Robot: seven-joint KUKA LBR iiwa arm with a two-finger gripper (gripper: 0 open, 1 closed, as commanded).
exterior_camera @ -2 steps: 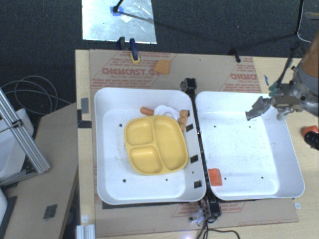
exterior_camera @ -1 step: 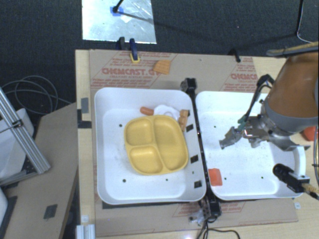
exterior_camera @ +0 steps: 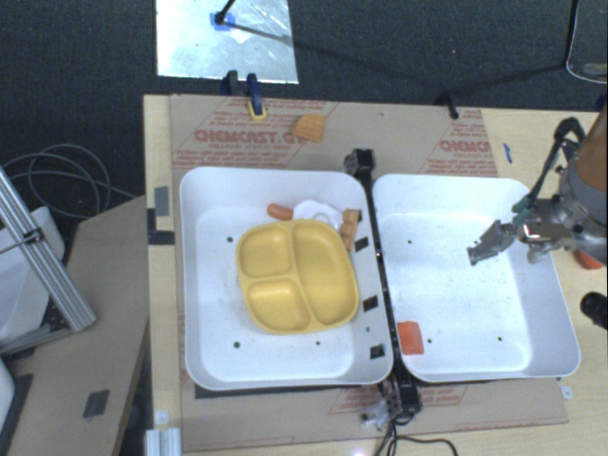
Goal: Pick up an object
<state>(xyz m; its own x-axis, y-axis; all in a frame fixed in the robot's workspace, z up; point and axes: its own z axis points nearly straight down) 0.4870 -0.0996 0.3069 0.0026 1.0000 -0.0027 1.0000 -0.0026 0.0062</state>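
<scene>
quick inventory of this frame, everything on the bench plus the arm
divided tray: 1, yellow, middle of the left bin
left bin: 1, white, left half of the bench
right bin: 1, white, right half of the bench
sausage-shaped piece: 1, orange, left bin, behind the tray
white item: 1, white, left bin, behind the tray; kind unclear
small block: 1, tan, left bin, near the divider
orange block: 1, orange-red, right bin, front left corner
sponge-like piece: 1, orange-tan, on the cardboard behind the bins
clamp: 1, blue and yellow, back edge of the bench
gripper: 1, grey, over the right bin
</scene>
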